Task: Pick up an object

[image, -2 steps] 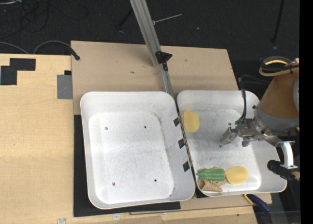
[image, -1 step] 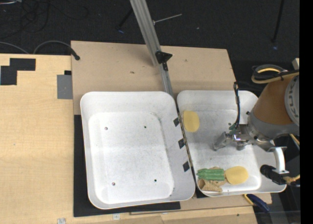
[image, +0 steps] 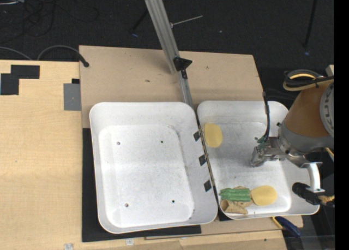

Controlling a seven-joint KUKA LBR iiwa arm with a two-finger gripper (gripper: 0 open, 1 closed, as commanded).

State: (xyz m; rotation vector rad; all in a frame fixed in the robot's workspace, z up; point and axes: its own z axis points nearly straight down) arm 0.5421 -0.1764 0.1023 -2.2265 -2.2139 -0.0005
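Note:
The right bin [image: 240, 115] holds a pale yellow rounded object [image: 212, 135] close to its left wall. At its front edge lie a green object [image: 236, 194], a tan piece [image: 236, 207] just below it, and a second yellow object [image: 264, 195]. My gripper [image: 258, 158] reaches in from the right and hangs low over the bin's right half, above bare floor, between the two yellow objects. Nothing shows between its fingers, and its tips are too small and dark to read.
The left bin [image: 103, 118] stands beside the right one, separated by a divider with black clips [image: 202, 160]. A slanted metal rail [image: 163, 30] rises behind the bins. The arm's orange band [image: 306, 115] crowds the right bin's right side.

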